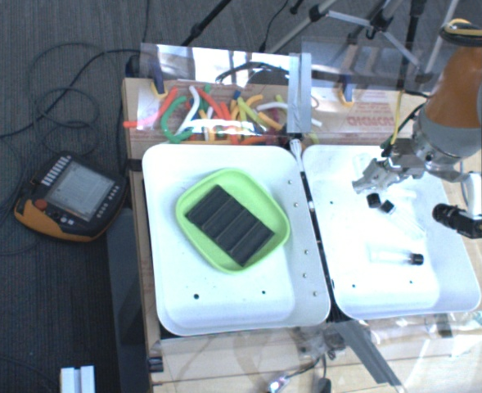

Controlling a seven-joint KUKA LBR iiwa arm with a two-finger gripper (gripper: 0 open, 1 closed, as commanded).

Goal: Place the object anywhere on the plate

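Marker lies loose in the right bin, awaiting pickup. Gripper hovers above; its grip state I cannot tell. Green plate sits left.

red lettering on white strip behind right bin, too blurred to read
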